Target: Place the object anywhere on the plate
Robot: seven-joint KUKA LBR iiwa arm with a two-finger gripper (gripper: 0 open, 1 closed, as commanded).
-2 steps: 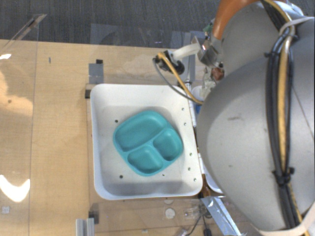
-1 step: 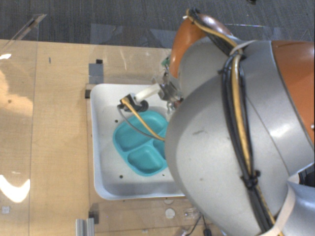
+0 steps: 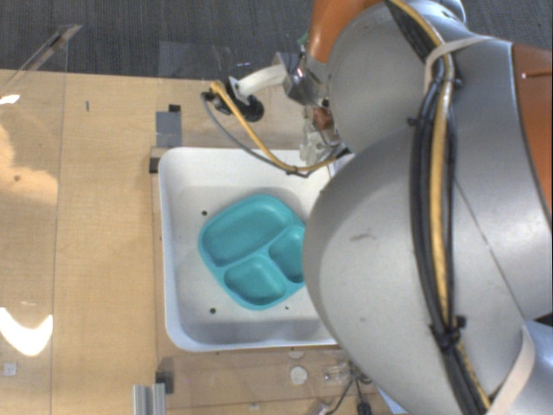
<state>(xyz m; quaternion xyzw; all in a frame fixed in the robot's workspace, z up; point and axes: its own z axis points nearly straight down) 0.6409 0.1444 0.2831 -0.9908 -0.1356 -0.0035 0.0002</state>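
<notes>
Teal plate (image 3: 246,249), three compartments, lies in the white bin (image 3: 173,258), turned a little askew, its right part hidden under the grey arm (image 3: 415,232). The compartments on view carry nothing, so I judge placement not yet done. Pincer (image 3: 313,152) sits at the bin's far rim, near the plate's far right corner; its height is uncertain from this slant. Cannot tell whether the pincer is spread or pressed together: too small, and crowded by wrist hardware. As for the object, not identified with confidence. A small reddish-brown patch (image 3: 322,119) shows just above the pincer, close against the wrist. It may be the object carried or only part of the robot; cannot tell. If it is the object, what is left is a short move toward the plate's middle, a lowering and a release. If not, a pick comes first and progress is near nil. Surroundings: wooden desk (image 3: 86,232) with glare patches at left, a small dark fitting (image 3: 174,109) beyond the bin's far left corner, a small pale disc (image 3: 298,374) on the desk just beside the near rim, grey carpet (image 3: 130,7) past the desk. Obstructions: nothing lies between pincer and plate. The raised ribs between compartments could tip a small item, and the arm's bulk hides the plate's right edge.
</notes>
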